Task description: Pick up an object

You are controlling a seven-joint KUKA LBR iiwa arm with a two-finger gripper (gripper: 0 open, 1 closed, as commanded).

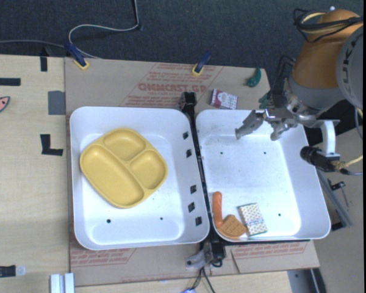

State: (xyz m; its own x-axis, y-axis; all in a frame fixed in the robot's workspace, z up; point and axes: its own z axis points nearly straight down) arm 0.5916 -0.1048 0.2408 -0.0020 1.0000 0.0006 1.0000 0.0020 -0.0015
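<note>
White plastic is seen in two shallow bins set side by side on a cardboard-covered bench. The gripper (260, 129) is held over the far edge of the right bin (293, 182), its two fingers spread wide with nothing between them. No object is held. The likely targets are gathered at the near left corner of that bin: an orange carrot-like piece (217, 205) lying along the left wall, a tan waffle-shaped piece (233, 226) just beside it, and a small patterned box (252, 218) touching the waffle piece on its right. All three lie well apart from the gripper. A yellow divided plate (123, 166) rests in the left bin (91, 227), toward its far left part. A small packet (223, 99) lies on the cardboard beyond the bins.

The step in hand is judged to be the approach, with no pick yet begun. For the next move, the gripper would have to be carried across the bin to its near left corner and lowered over one piece; crowding there may spoil a clean grasp.
</note>
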